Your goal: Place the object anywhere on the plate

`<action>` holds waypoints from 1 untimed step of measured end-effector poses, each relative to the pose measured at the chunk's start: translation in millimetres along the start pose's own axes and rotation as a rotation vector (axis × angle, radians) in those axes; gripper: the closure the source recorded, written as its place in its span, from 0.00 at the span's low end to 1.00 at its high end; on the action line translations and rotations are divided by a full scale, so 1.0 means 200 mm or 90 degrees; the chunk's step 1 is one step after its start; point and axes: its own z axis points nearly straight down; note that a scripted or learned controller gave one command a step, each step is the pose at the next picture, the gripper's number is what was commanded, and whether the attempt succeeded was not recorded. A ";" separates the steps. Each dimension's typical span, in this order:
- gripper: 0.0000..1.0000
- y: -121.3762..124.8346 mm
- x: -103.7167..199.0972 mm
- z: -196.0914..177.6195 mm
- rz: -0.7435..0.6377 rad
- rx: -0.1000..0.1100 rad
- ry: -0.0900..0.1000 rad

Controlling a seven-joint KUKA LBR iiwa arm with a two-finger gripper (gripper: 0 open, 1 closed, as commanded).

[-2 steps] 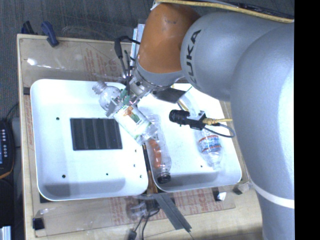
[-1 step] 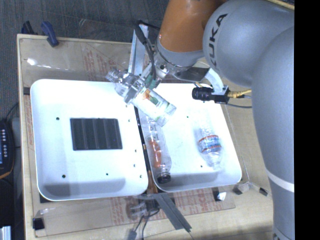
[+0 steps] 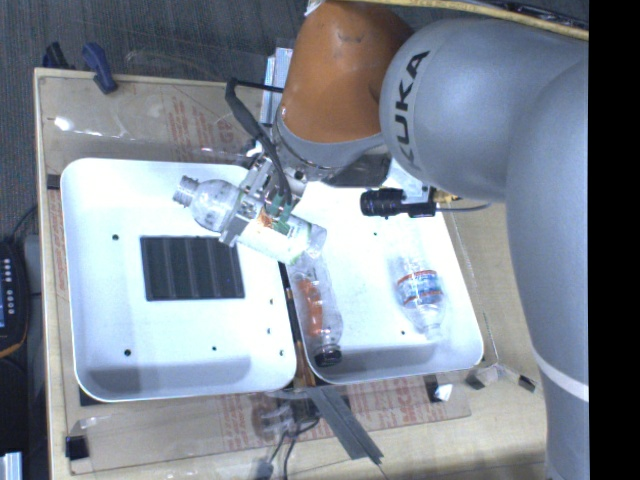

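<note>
A wooden bench point(image 3: 60, 268) on dark carpet holds two white bins. The left bin point(image 3: 100, 348) has a dark ridged plate point(image 3: 192, 267) at its middle, with bare floor around it. The gripper point(image 3: 252, 200) is clamped on a clear bottle point(image 3: 245, 218) above the bins' shared edge. The right bin point(image 3: 455, 343) holds two more bottles point(image 3: 418, 293).

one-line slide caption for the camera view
KUKA gripper holding a clear bottle over the left bin, near the dark plate; two bottles lie in the right bin.

Right bin's point(image 3: 455, 340) far rim behind the arm point(image 3: 470, 98).
</note>
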 end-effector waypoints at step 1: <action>0.00 0.00 0.00 0.00 0.000 0.000 -0.001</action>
